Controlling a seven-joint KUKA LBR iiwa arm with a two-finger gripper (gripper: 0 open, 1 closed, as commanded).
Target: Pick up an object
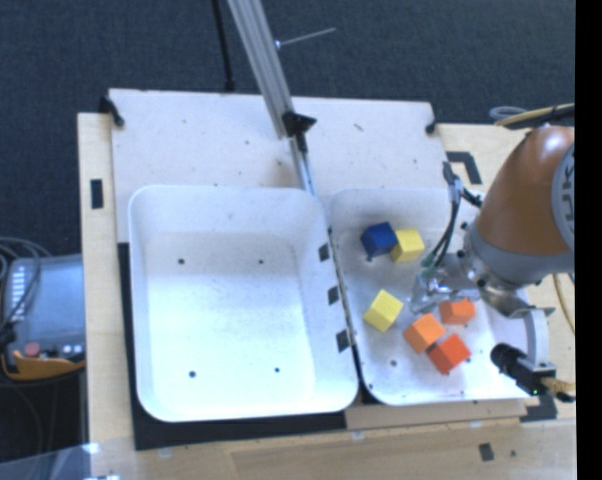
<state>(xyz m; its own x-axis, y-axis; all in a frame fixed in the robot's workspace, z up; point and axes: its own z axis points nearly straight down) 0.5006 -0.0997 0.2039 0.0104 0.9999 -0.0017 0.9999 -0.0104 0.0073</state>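
The right bin (381, 383) holds several small blocks. A blue block (378, 239) and a yellow block (408, 244) sit side by side near its far end. Another yellow block (383, 310) lies in the middle. Three orange blocks cluster at the near right: one (458, 311) by the arm, one (422, 332) in the centre, one redder (448, 353) closest to the front. My gripper (430, 290) hangs over the bin just left of the top orange block, above the centre one. Its fingers are too small and dark to read.
The left bin (231, 303) lies beside the right one, sharing a raised divider. A slanted metal rail (266, 63) crosses the back of the bench. The arm's orange band and grey body (526, 213) overhang the right bin's right edge.
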